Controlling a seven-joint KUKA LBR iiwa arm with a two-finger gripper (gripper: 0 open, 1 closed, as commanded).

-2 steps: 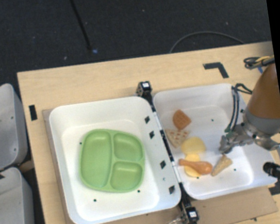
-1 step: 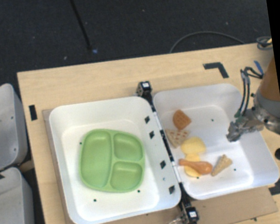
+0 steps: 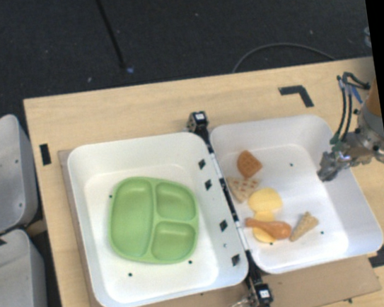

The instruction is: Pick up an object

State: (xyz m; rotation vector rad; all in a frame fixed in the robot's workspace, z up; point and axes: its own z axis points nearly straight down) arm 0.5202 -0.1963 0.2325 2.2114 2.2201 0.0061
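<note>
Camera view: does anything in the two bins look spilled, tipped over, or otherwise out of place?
Nothing stands out. The green divided plate lies flat in the left bin. The food pieces sit grouped in the right bin, none spilled outside.

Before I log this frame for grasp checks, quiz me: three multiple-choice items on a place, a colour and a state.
1. Where does the divided plate lie?
A. left bin
B. right bin
C. bare bench

2. What colour is the plate?
A. red
B. green
C. blue

3. Where is the hand?
A. over the plate
B. at the right bin's right side, apart from the food
C. between the two bins

Key: 1 A, it fills the left bin; 2 B, plainly light green; 3 B, it sits right of the yellow piece.
</note>
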